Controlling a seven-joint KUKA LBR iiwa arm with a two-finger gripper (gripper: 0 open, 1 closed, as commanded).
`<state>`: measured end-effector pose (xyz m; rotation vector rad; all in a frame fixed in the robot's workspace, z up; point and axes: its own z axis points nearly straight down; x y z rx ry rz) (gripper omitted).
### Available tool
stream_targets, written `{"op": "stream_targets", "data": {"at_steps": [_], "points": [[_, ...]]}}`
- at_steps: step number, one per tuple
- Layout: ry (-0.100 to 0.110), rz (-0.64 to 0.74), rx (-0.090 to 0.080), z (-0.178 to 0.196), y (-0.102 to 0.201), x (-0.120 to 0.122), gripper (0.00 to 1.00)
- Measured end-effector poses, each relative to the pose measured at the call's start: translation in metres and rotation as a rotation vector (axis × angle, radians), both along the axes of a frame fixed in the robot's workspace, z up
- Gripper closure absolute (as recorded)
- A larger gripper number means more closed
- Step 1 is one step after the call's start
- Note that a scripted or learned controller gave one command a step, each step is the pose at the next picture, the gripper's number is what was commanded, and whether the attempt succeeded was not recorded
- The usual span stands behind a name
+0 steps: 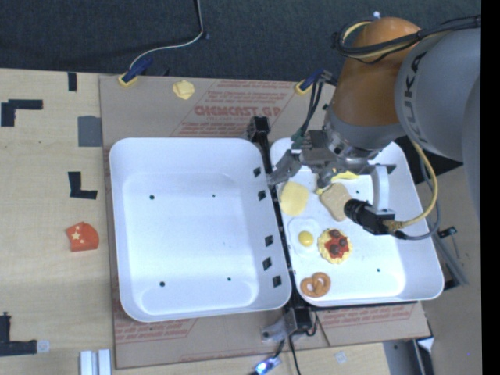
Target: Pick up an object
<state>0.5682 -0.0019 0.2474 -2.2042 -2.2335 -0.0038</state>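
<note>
My gripper [301, 180] hangs over the upper left part of the right bin [406, 276], with its fingers spread open and nothing between them. Just below it lies a pale yellow rounded piece [294, 198]. A tan slice of toast [334, 200] sits to the right of that piece. Further toward the front lie a fried egg [305, 237], a small round pizza with red toppings [336, 245] and a brown pretzel [316, 285].
The left bin [133, 209] adjoins the right one, with black clips along the shared wall [269, 233]. A small yellow item [183, 90] lies on the cardboard behind the bins. A red item [83, 237] rests on the bench at the far left.
</note>
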Motion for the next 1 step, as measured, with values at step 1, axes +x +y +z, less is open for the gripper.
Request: {"op": "stream_targets", "data": {"at_steps": [1], "points": [[-0.018,-0.018,-0.011,0.1385,-0.0893,0.0256,0.00]]}}
